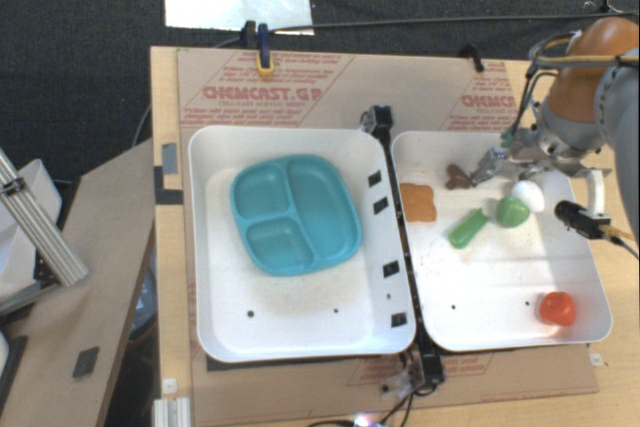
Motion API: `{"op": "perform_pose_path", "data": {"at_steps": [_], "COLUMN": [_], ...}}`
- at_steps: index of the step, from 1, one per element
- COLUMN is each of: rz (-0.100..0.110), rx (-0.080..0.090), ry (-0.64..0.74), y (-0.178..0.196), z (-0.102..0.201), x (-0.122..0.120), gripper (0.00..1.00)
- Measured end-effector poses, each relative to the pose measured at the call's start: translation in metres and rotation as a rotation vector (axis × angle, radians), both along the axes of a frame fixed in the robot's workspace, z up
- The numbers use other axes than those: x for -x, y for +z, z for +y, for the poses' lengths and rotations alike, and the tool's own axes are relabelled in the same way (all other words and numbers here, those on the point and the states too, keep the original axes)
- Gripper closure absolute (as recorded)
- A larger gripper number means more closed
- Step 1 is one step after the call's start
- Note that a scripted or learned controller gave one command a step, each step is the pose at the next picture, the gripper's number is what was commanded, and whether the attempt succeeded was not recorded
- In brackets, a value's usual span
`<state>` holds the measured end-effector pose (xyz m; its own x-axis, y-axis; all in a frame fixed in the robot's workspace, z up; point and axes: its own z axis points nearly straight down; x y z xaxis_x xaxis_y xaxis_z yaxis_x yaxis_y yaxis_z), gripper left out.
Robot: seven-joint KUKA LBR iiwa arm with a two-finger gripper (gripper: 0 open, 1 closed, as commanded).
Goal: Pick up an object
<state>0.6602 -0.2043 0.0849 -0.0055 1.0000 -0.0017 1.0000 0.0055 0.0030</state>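
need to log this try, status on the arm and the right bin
Gripper low over right white bin, far side; fingers unclear. Nothing seen held. White ball, green bottle-shaped toy, small brown piece crowd close beneath; orange-red ball sits apart.

Bright, even light falls from above on my two white bins (300,340), and their floors nearly wash out, with only short soft shadows under what lies there. The dark cloth behind the desk (330,80) stays dim. My arm (590,80) at the right edge looks slightly soft, and the whole picture is grainy.
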Motion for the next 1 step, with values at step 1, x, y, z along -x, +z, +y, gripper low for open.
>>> {"op": "perform_pose_path", "data": {"at_steps": [1], "rz": [-0.004], "rx": [0.001], "ry": [0.002], "y": [0.0124], "z": [-0.0002], "x": [-0.0011], "gripper": [1.00]}}
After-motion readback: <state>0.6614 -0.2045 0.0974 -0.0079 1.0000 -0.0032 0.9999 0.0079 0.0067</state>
